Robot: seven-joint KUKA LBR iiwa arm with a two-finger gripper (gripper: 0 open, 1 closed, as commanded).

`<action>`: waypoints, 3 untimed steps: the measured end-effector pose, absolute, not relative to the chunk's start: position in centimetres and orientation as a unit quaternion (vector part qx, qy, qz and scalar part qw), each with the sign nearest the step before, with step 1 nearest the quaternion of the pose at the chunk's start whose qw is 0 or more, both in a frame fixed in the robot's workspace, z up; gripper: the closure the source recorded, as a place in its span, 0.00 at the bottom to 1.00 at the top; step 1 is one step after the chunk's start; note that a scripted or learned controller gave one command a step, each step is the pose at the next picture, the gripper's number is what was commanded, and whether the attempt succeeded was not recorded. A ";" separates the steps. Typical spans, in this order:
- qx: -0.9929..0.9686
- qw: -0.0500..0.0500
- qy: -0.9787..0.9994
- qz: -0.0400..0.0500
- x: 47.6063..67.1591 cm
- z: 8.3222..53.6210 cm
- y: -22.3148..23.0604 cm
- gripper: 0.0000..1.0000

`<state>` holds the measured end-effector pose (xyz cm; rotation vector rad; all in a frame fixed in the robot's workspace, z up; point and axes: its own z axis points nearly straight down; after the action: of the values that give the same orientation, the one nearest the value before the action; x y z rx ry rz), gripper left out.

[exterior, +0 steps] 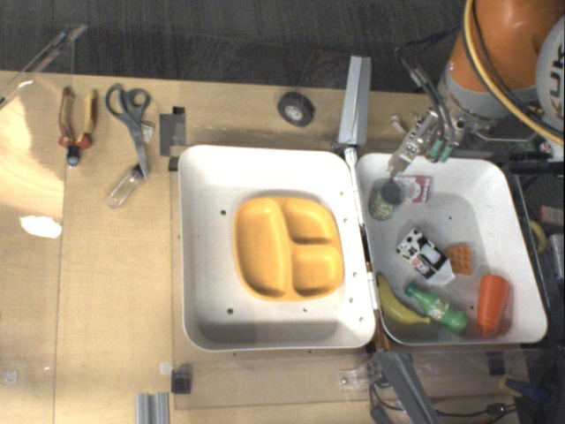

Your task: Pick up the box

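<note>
Nearest the camera, the arm's gripper (417, 145) hangs over the right bin (521, 329), whether its fingers are spread I cannot tell, while the box (422, 252) lies well below them.

The box (423, 253) is small, white with black patches. It lies flat and turned at a slant, in the right part of the frame, a little below the middle height.
</note>
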<state>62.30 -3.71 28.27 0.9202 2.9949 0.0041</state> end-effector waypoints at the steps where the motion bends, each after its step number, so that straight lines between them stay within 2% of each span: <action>1: 0.199 0.005 0.980 0.001 56.3 27.4 -3.1 1.00; 2: 0.533 0.003 0.846 0.003 54.8 26.2 3.8 1.00; 3: 0.704 0.001 0.711 0.001 55.2 23.1 7.1 1.00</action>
<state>55.18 7.12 23.11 2.2092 2.2316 0.0035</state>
